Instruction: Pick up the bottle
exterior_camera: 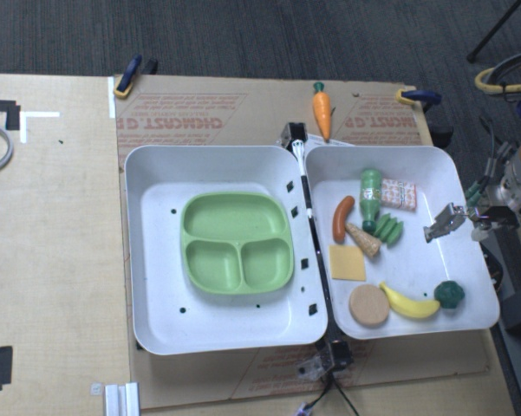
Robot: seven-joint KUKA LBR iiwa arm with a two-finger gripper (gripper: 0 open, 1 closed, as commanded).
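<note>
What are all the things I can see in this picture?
bins: 2, white, side by side on the bench
divided plate: 1, light green, left bin
bottle: 1, green, right bin, top
small box: 1, pink and white, beside the bottle
sausage: 1, red-orange, right bin
ice cream cone: 1, tan
pea pods: 1 bunch, green
cheese slice: 1, yellow
cookie: 1, tan, round
banana: 1, yellow
broccoli: 1, dark green
carrot: 1, orange, behind the bins
pincer: 1, silver, over the right bin's right side
</note>
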